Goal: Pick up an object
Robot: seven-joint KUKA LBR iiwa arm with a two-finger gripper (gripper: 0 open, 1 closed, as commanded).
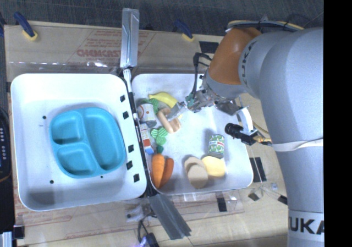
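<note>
grey gripper (177,109) overlaps hot dog (168,122); banana (162,98) partly hidden.

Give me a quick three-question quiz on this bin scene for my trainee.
1. True or false: the blue divided tray lies in the right bin.
2. Which object is nearest the gripper: A carrot, B banana, C green can?
3. Fill in: the carrot lies against the right bin's ____ wall.

Key: 1 false, it is in the left bin. 2 B. 3 left.
</note>
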